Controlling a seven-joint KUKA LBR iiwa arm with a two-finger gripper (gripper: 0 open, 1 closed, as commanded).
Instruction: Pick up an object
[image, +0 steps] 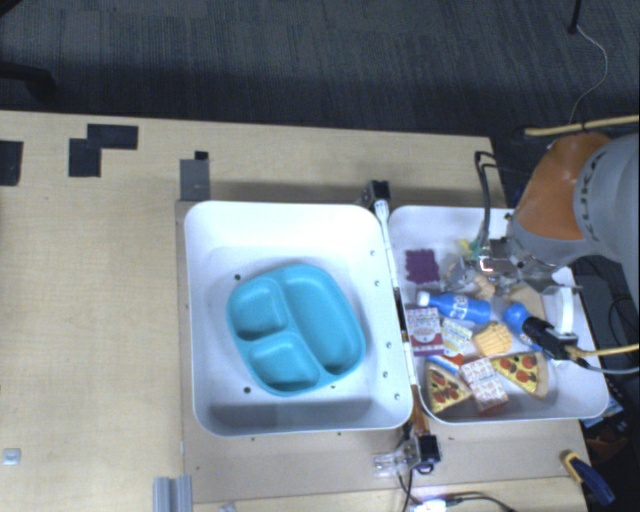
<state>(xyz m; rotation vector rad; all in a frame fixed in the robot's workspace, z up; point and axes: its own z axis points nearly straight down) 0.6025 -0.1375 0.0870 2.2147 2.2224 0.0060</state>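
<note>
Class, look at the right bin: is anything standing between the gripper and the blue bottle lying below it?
Nothing visible does. The gripper hangs just above the blue bottle in the right bin. The purple block lies off to the side, the pizza slices beyond.

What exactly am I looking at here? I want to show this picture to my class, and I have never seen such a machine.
This is one photo from a camera fixed above a workbench, looking down at a slant. Two shallow white bins sit side by side. The left bin holds a blue divided plate. The right bin holds a heap of small things: a blue bottle, a purple block, toy pizza slices and small packets. The grey and orange shape on the right is a robot arm; its gripper is low over the heap. Whether it holds anything cannot be told.
</note>
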